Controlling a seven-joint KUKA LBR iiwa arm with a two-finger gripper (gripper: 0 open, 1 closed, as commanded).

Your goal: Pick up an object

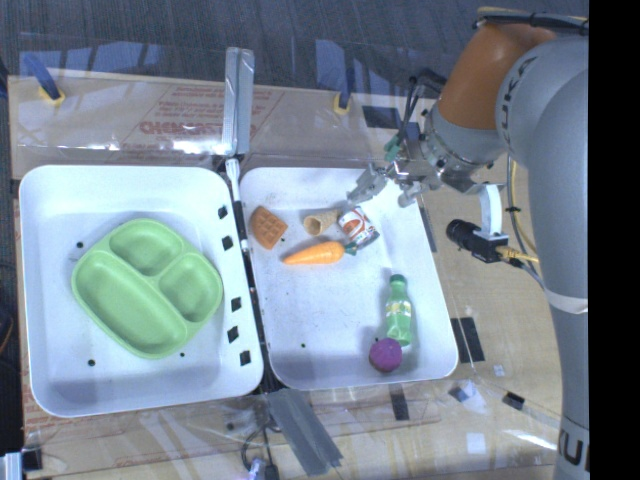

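From my remote seat I'm seeing the gripper (368,190) hanging over the upper part of the right bin (440,308), arm reaching in from the right. I can't tell whether the jaws are spread or pressed together, they're too small and blurry here.

Just below the jaws, a small can (358,227) is lying tilted, maybe touching them, can't say for sure. Right beside it on the left, a cone (318,222) is lying down. Further left of the jaws a waffle (267,227) is sitting, and a carrot (314,255) is lying below. Well below them, a green bottle (398,310) is resting with a purple ball (385,354) touching its end. A green divided plate (146,286) is sitting in the left bin (40,268), far left of the jaws.
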